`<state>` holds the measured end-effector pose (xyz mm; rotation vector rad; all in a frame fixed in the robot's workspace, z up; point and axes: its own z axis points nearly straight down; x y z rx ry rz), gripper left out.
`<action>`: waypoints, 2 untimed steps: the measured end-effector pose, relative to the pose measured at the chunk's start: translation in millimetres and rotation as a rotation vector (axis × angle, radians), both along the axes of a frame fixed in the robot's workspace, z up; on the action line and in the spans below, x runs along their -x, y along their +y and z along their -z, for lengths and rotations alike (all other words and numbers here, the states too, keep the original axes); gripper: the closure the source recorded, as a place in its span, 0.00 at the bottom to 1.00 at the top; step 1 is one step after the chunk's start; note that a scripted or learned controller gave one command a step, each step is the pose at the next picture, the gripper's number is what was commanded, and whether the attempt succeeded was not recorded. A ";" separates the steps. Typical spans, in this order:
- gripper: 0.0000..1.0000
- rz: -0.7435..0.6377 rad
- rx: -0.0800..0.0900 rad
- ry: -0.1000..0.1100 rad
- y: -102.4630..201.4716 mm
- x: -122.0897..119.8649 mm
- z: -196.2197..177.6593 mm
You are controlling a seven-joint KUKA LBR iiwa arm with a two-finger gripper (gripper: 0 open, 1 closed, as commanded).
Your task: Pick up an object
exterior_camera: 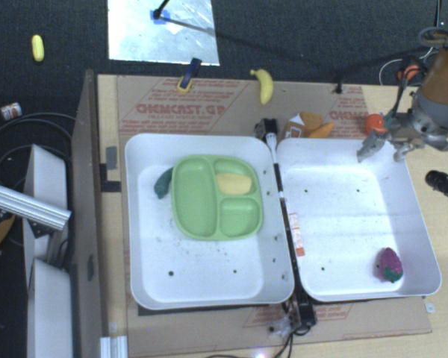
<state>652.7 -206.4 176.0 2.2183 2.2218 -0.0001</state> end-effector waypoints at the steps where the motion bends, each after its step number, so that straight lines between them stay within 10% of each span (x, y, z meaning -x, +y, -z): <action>1: 0.00 0.002 -0.001 0.002 -1.0 61.4 -8.4; 2: 0.00 0.001 0.000 0.000 5.3 103.2 -26.1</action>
